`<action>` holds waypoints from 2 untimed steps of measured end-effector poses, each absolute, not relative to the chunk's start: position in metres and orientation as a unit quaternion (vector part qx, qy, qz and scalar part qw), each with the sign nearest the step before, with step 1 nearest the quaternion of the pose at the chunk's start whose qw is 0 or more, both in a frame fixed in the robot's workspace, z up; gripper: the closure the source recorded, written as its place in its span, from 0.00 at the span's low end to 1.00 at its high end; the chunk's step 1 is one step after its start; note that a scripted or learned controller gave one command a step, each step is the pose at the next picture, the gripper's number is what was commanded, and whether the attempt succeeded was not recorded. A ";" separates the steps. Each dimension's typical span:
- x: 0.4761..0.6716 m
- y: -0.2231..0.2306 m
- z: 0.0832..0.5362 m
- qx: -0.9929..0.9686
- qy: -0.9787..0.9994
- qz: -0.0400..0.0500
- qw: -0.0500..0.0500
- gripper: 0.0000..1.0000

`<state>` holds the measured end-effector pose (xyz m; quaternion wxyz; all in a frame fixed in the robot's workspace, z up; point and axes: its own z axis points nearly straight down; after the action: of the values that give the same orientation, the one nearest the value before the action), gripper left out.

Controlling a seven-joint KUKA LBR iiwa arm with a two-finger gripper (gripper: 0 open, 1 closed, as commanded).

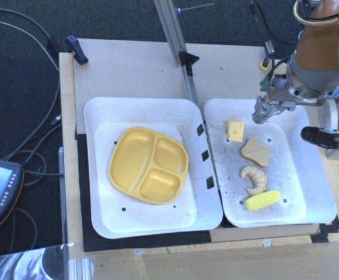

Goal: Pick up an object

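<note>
Over the right bin [315, 174], near its far edge, hangs the pincer [264, 114], nothing visibly caught in it; released or clenched, cannot tell from this angle. Just below and to its left, a yellow cheese cube [235, 130] on the bin floor, apart from the pincer. Next down, a bread slice [255, 152], tilted. Below that, a pale curled shrimp [254, 179], and touching its lower end, a yellow corn cob [262, 200] lying crosswise. Over in the left bin [99, 121], a yellow divided plate [149, 165] with three compartments, sitting flat. Beneath both bins, the pale surface [128, 69].
</note>
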<state>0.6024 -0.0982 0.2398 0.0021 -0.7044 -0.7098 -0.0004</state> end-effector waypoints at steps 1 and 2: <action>0.607 -0.052 0.233 -0.705 -0.709 0.000 0.002 1.00; 0.623 0.006 0.232 -0.704 -0.710 -0.002 0.000 1.00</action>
<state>0.6227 0.0058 0.2324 0.0002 -0.7044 -0.7098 -0.0017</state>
